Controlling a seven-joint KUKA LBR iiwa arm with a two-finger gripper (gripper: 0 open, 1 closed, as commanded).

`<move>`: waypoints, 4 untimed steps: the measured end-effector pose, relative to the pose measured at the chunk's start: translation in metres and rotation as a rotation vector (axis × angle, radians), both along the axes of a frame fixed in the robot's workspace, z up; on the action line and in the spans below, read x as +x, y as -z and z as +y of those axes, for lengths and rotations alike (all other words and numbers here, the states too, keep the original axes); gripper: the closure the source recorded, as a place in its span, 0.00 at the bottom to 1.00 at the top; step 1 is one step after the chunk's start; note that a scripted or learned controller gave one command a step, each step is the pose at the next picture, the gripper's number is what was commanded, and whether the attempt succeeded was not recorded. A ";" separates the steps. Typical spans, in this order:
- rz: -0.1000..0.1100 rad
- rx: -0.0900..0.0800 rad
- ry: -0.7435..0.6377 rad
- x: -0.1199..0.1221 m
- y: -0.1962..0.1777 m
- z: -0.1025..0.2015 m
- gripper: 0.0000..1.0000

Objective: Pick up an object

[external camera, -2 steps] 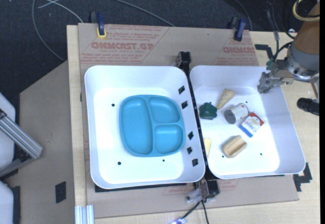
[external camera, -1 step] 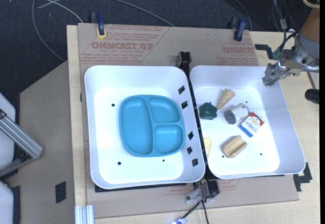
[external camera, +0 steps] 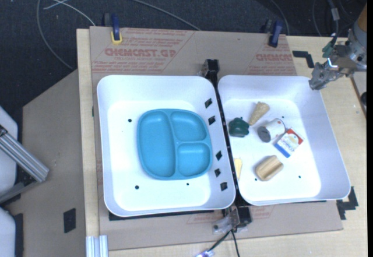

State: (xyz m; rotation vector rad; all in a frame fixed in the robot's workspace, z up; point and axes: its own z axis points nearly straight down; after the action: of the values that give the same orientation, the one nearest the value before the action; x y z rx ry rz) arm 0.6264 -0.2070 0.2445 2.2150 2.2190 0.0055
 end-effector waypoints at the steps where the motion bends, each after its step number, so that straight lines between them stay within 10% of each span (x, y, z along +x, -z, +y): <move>1: 0.008 0.004 -0.004 0.007 0.011 0.048 1.00; 4: 0.005 0.004 -0.004 0.018 0.010 0.202 1.00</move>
State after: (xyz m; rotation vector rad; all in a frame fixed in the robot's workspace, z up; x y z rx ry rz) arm 0.6447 -0.0047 0.2341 2.2153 2.2276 0.0041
